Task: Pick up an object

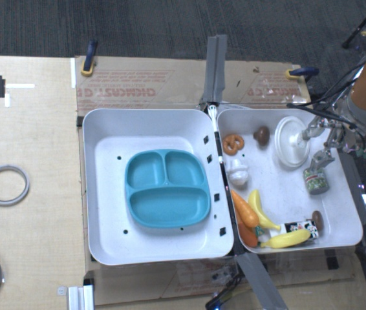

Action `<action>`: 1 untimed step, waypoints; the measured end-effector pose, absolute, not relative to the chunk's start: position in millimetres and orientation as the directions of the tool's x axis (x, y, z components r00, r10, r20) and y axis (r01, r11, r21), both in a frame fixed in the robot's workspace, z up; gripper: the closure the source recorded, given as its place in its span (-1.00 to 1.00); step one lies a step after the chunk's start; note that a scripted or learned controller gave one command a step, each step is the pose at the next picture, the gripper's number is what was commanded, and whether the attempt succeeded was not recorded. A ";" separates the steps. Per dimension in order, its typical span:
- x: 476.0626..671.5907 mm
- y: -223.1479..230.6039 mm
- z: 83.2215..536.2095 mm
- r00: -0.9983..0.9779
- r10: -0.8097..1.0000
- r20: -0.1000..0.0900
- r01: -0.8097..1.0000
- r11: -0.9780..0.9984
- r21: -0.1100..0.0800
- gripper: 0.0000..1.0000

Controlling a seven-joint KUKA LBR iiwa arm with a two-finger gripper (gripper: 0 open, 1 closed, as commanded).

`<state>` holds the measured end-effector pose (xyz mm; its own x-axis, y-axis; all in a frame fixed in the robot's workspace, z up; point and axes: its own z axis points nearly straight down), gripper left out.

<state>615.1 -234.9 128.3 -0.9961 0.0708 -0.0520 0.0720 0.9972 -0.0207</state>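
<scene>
My gripper (320, 144) hangs over the right part of the right bin (344, 192), reaching in from the right edge. Its fingers stand open with nothing between them. One fingertip is by the right rim of a clear upturned bowl (290, 142); the other is just above a small greenish jar (316, 180). Also in this bin lie a pretzel (233, 143), a brown lump (261, 134), a white object (237, 170), a carrot (244, 213), two bananas (289, 239), a black-and-white toy (299, 227) and a small brown piece (317, 219).
The left bin (99, 173) holds a teal divided plate (168, 188). A grey ring (5, 185) lies on the bench at far left. A metal divider post (215, 70) rises between the bins. Cables run along the right edge.
</scene>
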 end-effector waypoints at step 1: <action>602.5 -231.8 126.1 -0.989 0.128 -0.072 0.130 0.991 -0.018 -1.00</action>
